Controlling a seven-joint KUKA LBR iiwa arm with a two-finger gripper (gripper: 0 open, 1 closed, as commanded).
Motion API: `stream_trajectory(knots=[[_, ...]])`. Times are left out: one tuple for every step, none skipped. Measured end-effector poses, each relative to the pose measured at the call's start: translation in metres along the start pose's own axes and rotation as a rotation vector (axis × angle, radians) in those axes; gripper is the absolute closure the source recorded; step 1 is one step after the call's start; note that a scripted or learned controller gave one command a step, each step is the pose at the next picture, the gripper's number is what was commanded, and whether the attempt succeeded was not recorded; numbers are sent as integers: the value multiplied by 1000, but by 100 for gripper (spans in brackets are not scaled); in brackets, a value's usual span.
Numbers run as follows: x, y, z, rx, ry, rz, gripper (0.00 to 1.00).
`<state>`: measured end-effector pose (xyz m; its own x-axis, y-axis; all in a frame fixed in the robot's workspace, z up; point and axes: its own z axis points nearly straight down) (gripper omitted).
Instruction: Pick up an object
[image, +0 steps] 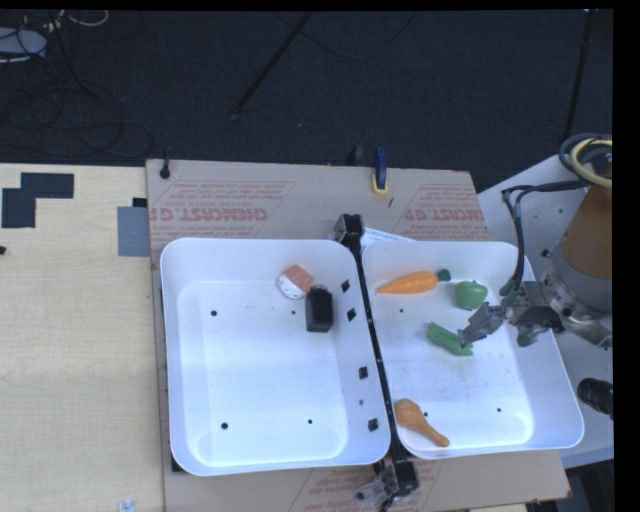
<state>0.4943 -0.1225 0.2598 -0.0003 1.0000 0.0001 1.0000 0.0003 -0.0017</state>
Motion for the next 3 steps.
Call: stream_trajectory(knots=[[42,-9,170,9,5,0,0],[38,49,173,-2,0,-1,0],[97,52,127,3,15,-7,0]])
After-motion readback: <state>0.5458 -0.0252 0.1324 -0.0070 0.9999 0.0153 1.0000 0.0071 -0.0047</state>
